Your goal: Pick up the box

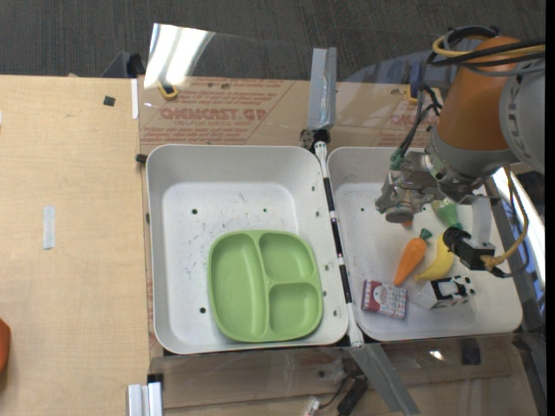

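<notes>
There are two bins (173, 232), one green tray (264, 284), one box (384, 299), one carrot (410, 260), one banana (438, 263) and one black-and-white toy (453, 290).

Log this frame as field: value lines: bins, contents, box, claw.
left bin: holds green divided plate
right bin: holds box, carrot, banana, black-and-white toy
box: small, red and white, lies flat near the right bin's front edge, left of the toy
claw: over the right bin's back part, apart from the box
box grasped: no
</notes>
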You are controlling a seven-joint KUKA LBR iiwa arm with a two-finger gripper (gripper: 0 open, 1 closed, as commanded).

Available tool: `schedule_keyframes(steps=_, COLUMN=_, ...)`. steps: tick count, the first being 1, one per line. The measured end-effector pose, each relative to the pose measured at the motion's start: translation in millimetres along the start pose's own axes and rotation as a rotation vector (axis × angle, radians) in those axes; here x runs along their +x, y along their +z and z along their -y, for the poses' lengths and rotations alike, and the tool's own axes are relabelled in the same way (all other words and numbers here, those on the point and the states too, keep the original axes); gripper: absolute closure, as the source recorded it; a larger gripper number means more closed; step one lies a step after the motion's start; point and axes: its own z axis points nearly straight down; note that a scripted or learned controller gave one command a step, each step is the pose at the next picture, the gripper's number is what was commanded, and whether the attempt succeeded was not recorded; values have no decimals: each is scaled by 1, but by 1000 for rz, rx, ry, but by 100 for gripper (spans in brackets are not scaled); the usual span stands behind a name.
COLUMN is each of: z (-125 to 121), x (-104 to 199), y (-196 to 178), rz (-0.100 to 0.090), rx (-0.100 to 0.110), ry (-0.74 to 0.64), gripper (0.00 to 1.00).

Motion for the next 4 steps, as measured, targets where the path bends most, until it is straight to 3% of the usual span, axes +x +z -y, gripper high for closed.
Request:
schedule_keyframes(steps=1, z=62, x=43, y=-59, rz=1, rx=1, ry=-17, gripper=100)
schedule_keyframes(steps=2, z=100, x=132, y=-106, rz=2, rx=1, ry=-106, gripper=100)
schedule_keyframes(steps=3, z=88, x=98, y=-29, rz=2, rx=2, ry=-108, gripper=100)
schedule_keyframes(steps=4, z=50, x=58, y=6, rz=1, rx=2, ry=-108, gripper=100)
